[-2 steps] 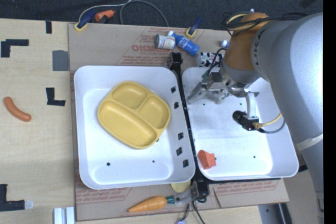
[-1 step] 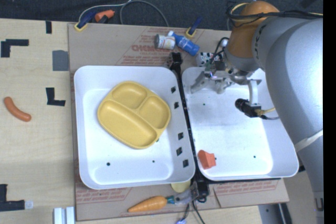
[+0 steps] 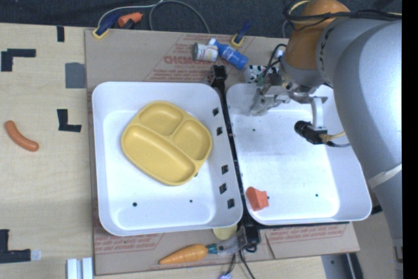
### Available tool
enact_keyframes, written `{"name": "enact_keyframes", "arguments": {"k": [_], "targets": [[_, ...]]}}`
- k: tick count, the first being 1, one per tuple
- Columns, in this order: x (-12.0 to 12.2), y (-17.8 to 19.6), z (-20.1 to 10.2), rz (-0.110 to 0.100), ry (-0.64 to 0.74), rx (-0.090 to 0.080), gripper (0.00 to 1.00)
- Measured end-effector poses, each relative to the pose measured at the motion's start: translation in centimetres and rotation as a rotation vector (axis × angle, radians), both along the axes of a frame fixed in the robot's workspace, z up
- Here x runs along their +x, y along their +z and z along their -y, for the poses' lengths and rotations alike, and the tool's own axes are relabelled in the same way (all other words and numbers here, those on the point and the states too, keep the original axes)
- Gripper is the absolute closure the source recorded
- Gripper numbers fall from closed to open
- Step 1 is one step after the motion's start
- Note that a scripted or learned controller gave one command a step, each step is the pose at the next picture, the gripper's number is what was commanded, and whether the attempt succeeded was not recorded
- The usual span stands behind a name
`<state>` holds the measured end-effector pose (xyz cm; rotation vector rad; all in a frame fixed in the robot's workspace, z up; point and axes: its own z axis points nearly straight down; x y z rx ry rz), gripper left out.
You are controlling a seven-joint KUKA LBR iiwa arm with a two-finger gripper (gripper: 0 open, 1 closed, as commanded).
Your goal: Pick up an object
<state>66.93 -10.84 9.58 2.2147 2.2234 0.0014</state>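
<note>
A small orange block (image 3: 257, 198) lies in the right bin (image 3: 326, 206), near its front left corner. A yellow divided plate (image 3: 167, 140) rests in the left bin (image 3: 111, 160). My gripper (image 3: 262, 100) hangs low over the far left corner of the right bin, well away from the orange block. The grey arm with its orange band (image 3: 313, 36) comes in from the right and covers the bin's far right side. Nothing shows in the gripper.
A blue and white bottle (image 3: 221, 52) lies on the cardboard behind the bins. A toy carrot (image 3: 186, 254) sits in front of the bins, and a toy sausage (image 3: 21, 136) on the bench at the far left. Clamps (image 3: 129, 19) and a cable line the back edge.
</note>
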Motion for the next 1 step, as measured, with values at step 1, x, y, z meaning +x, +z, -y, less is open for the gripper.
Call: {"name": "enact_keyframes", "arguments": {"k": [1], "targets": [[-0.03,-0.05,0.03,-0.001,0.000,-0.001,0.00]]}}
